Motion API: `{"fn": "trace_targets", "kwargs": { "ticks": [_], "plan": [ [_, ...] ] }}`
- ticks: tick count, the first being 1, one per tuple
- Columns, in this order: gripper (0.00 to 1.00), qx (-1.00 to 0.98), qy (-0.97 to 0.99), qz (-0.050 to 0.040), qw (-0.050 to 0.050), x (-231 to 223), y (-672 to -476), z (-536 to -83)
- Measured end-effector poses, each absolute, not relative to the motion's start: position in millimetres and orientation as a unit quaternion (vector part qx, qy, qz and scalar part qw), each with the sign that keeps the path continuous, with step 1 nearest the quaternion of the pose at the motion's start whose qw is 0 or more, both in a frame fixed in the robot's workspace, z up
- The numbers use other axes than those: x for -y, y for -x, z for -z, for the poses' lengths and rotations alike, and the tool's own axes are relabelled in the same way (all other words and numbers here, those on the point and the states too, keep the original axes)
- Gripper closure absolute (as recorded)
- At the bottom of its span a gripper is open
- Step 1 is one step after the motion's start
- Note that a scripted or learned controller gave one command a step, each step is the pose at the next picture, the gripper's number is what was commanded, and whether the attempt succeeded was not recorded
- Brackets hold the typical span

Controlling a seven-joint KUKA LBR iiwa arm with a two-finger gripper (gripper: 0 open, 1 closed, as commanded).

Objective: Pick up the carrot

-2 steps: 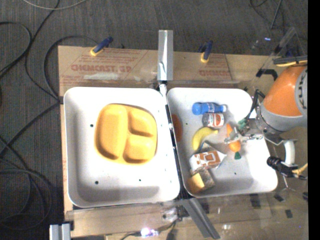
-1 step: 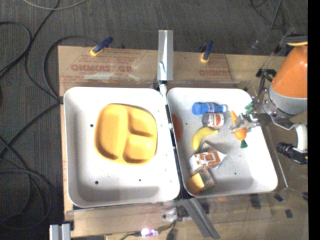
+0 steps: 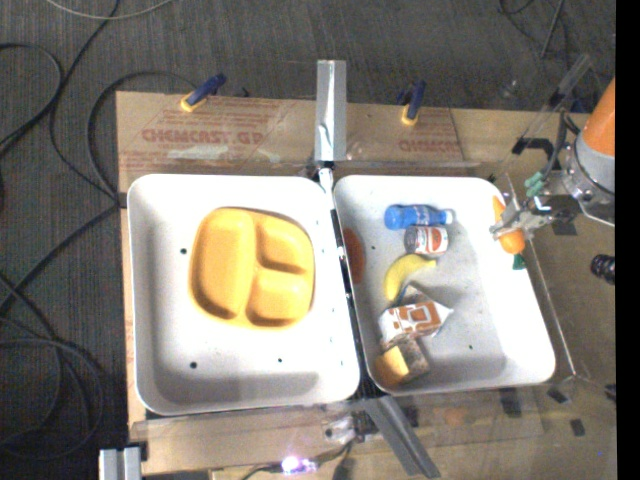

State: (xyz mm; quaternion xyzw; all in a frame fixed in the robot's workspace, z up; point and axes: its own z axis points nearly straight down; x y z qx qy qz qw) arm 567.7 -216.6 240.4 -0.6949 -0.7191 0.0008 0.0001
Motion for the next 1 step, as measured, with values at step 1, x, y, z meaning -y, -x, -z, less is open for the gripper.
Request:
{"fn": "trace_targets", "kwargs": {
  "ticks": [1],
  "plan": [
    [1.00,0.750,0.661,-0.0018,0.000,217.8,-592.4,-168.8]
  ]
}}
